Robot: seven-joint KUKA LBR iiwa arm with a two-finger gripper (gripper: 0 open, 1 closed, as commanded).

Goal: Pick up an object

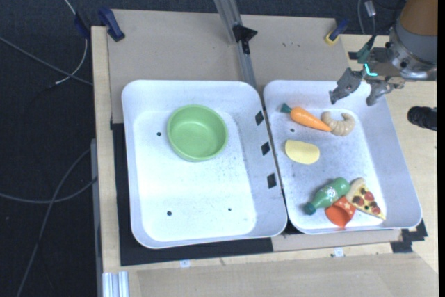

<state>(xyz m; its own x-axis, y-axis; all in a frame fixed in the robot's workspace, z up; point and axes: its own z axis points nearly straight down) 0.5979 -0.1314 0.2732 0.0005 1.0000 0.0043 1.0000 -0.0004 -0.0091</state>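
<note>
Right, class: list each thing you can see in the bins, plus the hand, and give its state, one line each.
hand: open, holding nothing, above the right bin's far edge
green bowl: upright, in the left bin
carrot: lying flat, touching the beige curled piece
beige curled piece: lying flat
yellow piece: lying flat, apart from the others
green bottle: on its side
pizza slice: lying flat
</note>
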